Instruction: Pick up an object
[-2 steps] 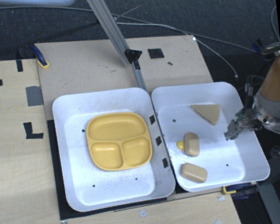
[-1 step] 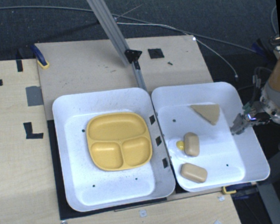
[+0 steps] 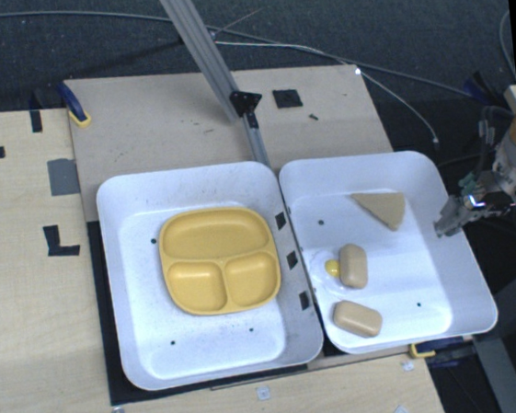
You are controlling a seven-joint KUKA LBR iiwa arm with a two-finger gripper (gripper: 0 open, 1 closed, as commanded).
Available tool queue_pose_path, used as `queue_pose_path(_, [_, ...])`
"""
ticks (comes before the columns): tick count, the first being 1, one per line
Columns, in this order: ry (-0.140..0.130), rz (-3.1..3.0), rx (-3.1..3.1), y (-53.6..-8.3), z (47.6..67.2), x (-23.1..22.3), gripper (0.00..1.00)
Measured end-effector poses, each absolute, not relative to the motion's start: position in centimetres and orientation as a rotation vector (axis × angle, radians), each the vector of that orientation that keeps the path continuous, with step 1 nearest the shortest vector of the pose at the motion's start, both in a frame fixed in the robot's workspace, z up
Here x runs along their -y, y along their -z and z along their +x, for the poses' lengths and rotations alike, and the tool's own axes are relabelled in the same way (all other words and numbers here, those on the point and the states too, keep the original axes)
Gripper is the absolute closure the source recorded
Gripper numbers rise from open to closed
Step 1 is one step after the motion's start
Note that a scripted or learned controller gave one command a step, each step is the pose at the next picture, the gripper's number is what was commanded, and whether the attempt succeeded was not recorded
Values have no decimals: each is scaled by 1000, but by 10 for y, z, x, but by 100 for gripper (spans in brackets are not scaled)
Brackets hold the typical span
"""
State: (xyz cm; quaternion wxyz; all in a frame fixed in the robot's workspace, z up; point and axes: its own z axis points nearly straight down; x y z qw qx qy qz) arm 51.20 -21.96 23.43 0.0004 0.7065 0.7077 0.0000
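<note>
The right bin (image 3: 454, 299) holds a tan wedge-shaped piece (image 3: 380, 207) at the back, a tan rounded block (image 3: 353, 265) in the middle with a small yellow bit (image 3: 331, 266) at its left, and another tan block (image 3: 357, 318) near the front. My gripper (image 3: 455, 214) hangs at the right rim of that bin, apart from all of these pieces, with nothing seen in it.
The left bin (image 3: 145, 353) carries a yellow three-compartment plate (image 3: 219, 258). A grey metal bar (image 3: 208, 54) slants down from the top to the gap between the bins. Cables run across the dark floor behind the bench.
</note>
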Motion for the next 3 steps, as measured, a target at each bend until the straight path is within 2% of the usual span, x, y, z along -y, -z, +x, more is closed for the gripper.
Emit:
queue_pose_path(2, [1,2216,-2227,-223,561,112,100])
queue_pose_path(3, [2,2216,-2228,-212,577,61,100])
